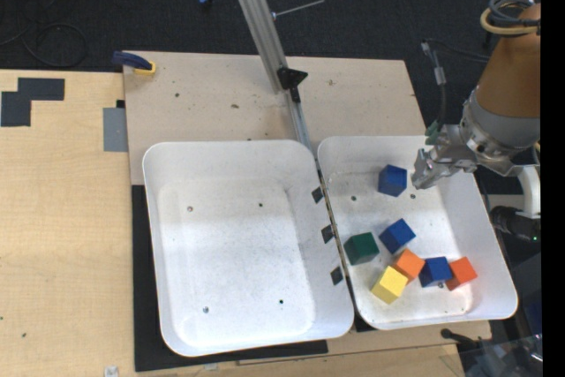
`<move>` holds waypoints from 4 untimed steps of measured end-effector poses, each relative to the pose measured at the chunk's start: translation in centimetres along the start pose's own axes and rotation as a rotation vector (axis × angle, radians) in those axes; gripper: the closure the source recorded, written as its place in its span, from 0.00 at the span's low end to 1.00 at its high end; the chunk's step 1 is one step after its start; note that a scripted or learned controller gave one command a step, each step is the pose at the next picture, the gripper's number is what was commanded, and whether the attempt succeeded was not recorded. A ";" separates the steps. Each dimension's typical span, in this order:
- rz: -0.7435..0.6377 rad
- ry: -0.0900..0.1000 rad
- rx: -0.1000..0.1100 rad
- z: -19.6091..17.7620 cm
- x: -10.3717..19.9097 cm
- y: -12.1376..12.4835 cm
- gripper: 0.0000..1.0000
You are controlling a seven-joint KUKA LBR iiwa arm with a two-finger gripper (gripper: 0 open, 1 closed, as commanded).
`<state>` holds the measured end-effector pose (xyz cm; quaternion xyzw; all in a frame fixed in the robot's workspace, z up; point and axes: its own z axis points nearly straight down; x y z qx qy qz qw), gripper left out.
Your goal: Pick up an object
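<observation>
Counting the contents: two white bins side by side on the worktop (212,101), the left bin (168,181) at lower centre of the frame, the right bin (481,216) at lower right. Seven cubes lie in the right bin.

- Blue cubes, three: one (393,180) in the bin's upper part, just beside the claw; one (397,235) mid-bin; one darker (434,270) lower down, touching the red-orange cube.
- Green cube, one (360,247), dark, near the bin's left wall.
- Orange cube, one (409,263), between the mid-bin blue cube and the yellow cube.
- Yellow cube, one (389,284), lowest of the group, touching the orange cube.
- Red-orange cube, one (462,272), at the right end of the cluster.

All are small, plain-faced, solid-coloured blocks.

Claw (423,174), one: at the right of the frame, above the right bin's upper part, right of the upper blue cube. Nothing shows between its fingers; whether they are spread or together cannot be told.
</observation>
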<state>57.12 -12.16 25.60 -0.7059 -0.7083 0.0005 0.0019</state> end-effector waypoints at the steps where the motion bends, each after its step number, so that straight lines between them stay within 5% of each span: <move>1: 0.000 0.000 0.002 1.1 4.2 -0.8 1.00; 4: -0.001 0.000 0.003 1.1 19.3 -3.6 1.00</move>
